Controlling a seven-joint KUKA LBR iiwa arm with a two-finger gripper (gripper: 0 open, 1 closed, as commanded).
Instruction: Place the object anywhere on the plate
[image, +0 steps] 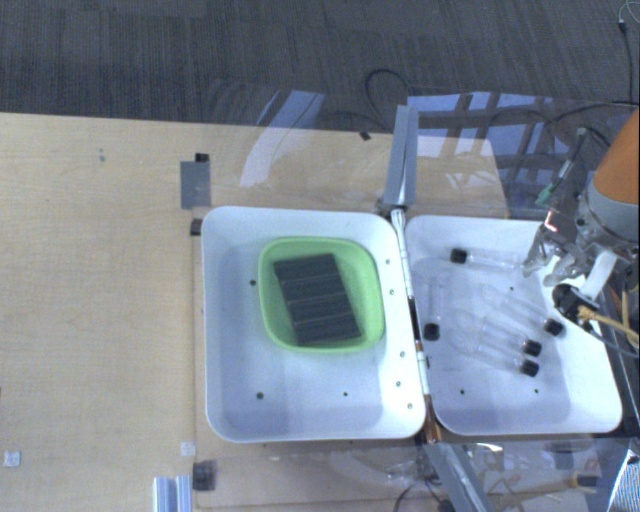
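Here, nearest the bench's front edge, clear tubes with black caps (528, 358) lie in the right bin (590, 405). Beyond, the green plate (372, 300) in the left bin (225, 330) carries a dark ridged block (317, 299). Farther right, the gripper (562, 262) hovers; its opening cannot be told.

The scene is viewed by one fixed cam, mounted above the bench (90, 300) & tilted down at a slant. Both white bins are framed approx. centre: left bin (230, 400), right bin (590, 400). Dark floor is seen along the top edge. The arm (615, 190) is cut off at the right edge. Moderate distance; whole bins are covered.
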